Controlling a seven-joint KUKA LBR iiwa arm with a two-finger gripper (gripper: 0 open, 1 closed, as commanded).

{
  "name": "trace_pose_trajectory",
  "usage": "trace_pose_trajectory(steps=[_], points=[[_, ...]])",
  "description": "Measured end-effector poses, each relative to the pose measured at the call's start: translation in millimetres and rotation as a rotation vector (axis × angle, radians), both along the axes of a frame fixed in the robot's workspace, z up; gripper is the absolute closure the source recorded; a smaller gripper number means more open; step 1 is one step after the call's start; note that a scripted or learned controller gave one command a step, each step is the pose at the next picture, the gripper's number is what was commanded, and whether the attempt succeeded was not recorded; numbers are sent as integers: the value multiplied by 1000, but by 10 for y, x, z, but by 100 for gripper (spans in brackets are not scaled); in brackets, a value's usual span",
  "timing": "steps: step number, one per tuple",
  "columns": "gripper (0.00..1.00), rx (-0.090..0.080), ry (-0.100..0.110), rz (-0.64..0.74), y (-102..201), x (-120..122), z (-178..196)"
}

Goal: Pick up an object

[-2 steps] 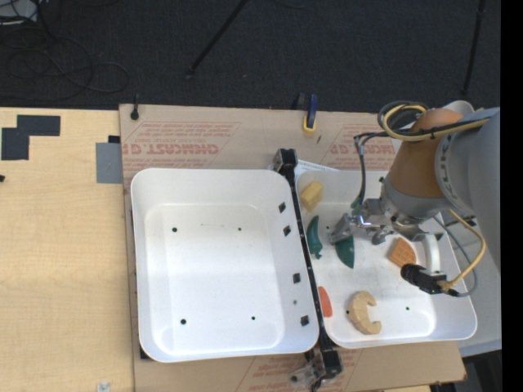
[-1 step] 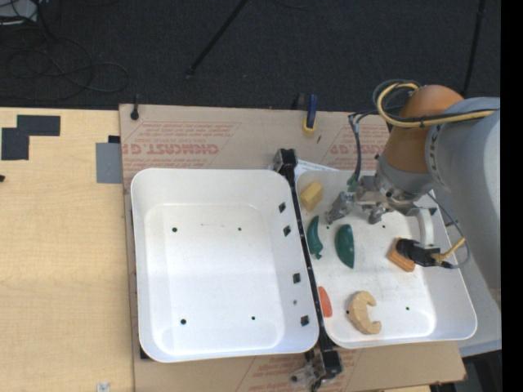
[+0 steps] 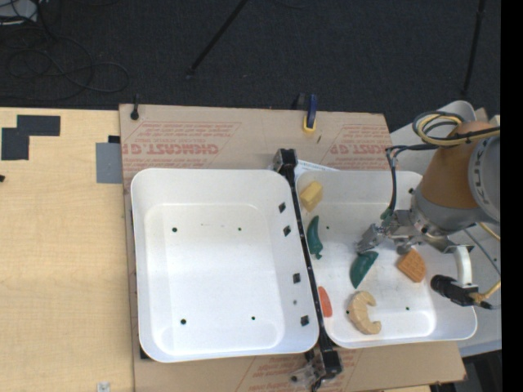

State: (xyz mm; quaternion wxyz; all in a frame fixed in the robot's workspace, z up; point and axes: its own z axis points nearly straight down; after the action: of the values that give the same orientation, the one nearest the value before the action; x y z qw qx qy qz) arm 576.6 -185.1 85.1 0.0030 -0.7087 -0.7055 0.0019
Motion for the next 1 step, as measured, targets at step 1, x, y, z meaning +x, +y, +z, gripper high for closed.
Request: trace_pose_trajectory(steps=[1], points=[[100,2,3,1,-1,23,71]])
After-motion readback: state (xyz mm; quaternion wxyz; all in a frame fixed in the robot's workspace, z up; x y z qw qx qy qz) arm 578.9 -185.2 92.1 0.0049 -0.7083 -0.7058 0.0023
